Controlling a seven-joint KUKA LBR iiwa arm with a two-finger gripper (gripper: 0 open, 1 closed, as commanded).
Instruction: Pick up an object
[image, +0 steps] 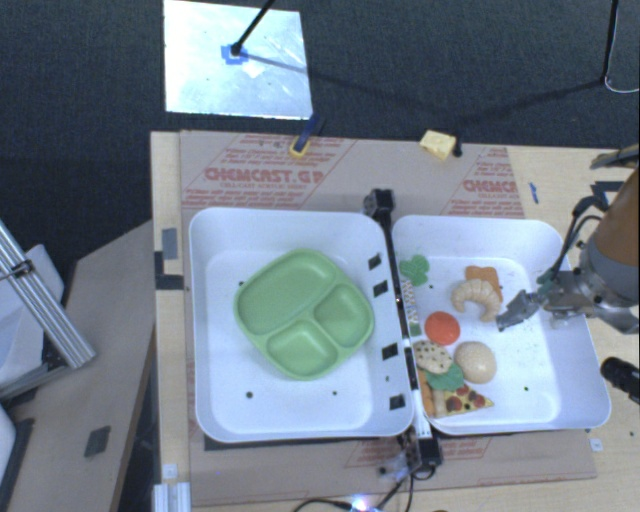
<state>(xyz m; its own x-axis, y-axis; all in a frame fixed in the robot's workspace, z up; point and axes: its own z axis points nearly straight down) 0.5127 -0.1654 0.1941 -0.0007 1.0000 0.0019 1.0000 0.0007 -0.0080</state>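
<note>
I see the bench, topped with printed brown cardboard (270, 175), standing on dark carpet with a silvery sheet (235, 60) behind it. The left bin (215, 400) holds a green divided tray (303, 313). The right bin (575, 400) holds toy food: croissant (477, 294), tomato (442, 327), pizza slice (458, 402). The gripper (515, 312) hovers just beside the croissant; I cannot tell its state.

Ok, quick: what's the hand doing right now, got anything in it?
Hand: over the right white bin, just right of the tan croissant-shaped toy; nothing visibly held, and open or shut cannot be told.
</note>
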